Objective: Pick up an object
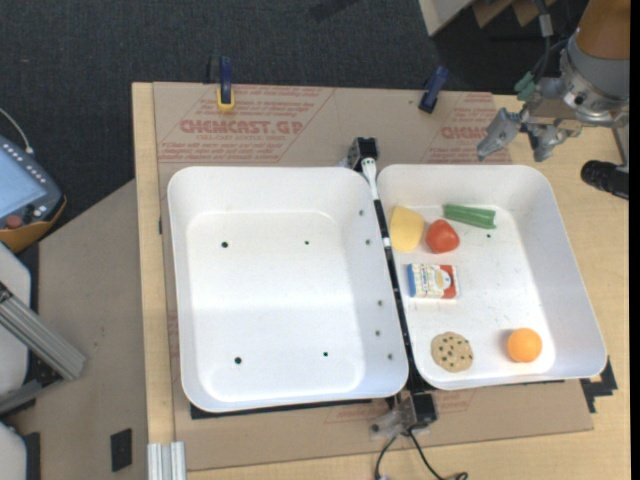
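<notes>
Six objects in right white bin point(560, 218) | two-finger gripper point(524, 138) spread open, empty, above far rim | nearest: green oblong block point(469, 214), long axis left-right, toward camera.

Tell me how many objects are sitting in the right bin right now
6. Yellow piece by the divider, red tomato beside it, green piece behind, carton mid-bin, cookie and orange at the front.

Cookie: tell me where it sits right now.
The cookie lies in the right bin, near its front edge, left of the orange ball and just below the small carton.
</notes>
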`<state>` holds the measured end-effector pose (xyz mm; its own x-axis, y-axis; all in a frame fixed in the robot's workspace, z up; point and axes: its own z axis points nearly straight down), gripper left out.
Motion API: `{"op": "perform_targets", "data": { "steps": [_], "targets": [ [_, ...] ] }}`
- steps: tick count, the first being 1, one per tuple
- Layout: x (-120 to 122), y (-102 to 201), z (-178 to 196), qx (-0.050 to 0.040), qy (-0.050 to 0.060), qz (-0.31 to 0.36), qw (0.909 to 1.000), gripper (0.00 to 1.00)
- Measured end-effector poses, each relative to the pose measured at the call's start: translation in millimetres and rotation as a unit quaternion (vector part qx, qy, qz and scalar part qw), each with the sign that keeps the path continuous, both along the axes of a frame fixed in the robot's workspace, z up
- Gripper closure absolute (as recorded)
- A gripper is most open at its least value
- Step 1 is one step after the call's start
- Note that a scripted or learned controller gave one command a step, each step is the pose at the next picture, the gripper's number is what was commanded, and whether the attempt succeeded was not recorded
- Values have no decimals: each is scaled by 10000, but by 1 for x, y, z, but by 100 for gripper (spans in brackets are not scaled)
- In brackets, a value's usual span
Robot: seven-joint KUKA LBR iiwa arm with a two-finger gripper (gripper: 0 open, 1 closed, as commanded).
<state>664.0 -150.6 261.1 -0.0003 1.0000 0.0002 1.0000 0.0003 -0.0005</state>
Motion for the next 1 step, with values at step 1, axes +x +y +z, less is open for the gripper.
{"op": "perform_targets", "data": {
  "steps": [1],
  "targets": [
    [0,-4,175,-34,-113,7,9999,0]
  ]
}}
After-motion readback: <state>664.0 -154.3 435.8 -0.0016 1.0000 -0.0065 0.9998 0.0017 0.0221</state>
